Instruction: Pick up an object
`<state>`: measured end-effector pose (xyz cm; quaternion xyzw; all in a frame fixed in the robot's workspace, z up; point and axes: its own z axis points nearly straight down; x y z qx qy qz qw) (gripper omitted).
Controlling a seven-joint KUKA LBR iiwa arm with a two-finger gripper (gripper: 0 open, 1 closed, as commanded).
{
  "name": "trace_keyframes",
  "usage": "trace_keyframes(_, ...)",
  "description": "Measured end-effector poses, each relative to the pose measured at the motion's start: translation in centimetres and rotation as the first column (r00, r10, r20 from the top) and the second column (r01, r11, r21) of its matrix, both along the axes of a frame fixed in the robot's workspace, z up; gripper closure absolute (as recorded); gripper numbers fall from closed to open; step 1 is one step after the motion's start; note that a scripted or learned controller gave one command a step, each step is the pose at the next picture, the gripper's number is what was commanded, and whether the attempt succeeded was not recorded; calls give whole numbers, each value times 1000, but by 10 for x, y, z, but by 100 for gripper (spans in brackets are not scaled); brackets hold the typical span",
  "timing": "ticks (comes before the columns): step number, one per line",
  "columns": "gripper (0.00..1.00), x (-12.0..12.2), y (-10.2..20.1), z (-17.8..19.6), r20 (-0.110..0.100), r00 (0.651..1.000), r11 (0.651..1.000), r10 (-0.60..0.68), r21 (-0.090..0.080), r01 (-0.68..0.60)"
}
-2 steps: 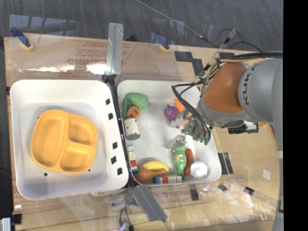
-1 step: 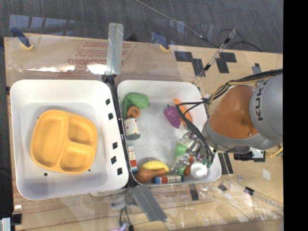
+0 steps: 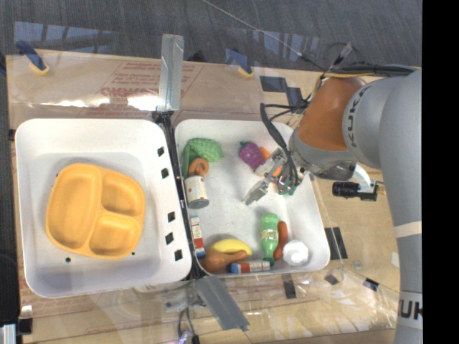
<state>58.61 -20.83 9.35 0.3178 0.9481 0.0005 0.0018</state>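
My gripper [image 3: 267,179] hangs with fingers apart, holding nothing, at the frame's middle right. The green bottle [image 3: 269,235] lies just below it, long axis running up-down.

End effector [image 3: 264,181] over right bin [image 3: 315,224] — yellow tray [image 3: 95,210] in left bin [image 3: 29,192]

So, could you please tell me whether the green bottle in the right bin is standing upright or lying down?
Lying down. The green bottle rests on its side on the floor of the right bin, its full length showing, beside the white bottle.
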Motion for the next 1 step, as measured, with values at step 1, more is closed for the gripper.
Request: trace_keyframes(1, 0, -98, -2, 0, 0, 992, 992, 122, -1, -122)
